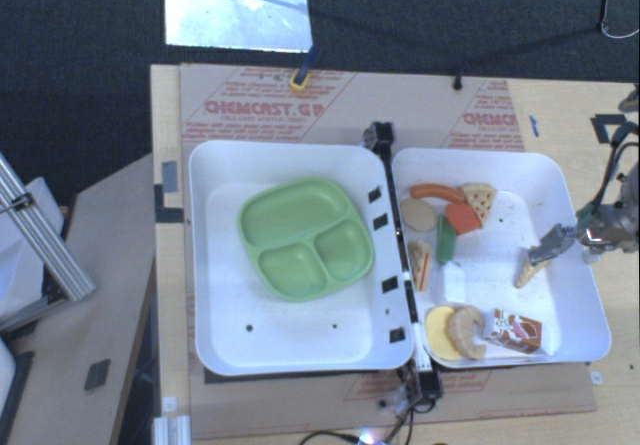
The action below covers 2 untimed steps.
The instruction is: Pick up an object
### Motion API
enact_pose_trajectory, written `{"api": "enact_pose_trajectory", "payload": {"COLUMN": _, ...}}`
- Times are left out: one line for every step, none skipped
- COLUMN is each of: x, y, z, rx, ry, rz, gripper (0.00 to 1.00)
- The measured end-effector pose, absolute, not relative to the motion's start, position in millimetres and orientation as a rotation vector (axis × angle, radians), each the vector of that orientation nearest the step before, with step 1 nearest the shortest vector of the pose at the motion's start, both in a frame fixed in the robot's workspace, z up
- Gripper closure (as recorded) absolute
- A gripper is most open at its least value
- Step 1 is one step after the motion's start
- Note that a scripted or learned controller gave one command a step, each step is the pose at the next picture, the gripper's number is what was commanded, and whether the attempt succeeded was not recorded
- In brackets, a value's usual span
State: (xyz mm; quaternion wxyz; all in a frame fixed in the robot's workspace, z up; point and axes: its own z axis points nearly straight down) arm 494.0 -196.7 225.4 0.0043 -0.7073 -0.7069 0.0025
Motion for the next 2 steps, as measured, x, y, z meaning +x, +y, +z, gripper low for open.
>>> {"api": "enact_pose_trajectory", "payload": {"x": 496.7, "y": -196.2, "z": 231.0, "rx": -2.219, "ry": -2.226, "rz": -0.001, "gripper": 0.00}}
{"api": "enact_pose_trajectory", "payload": {"x": 490.0, "y": -189.0, "z": 174.6, "rx": -2.217, "ry": -2.221, "rz": 0.001, "gripper": 0.00}}
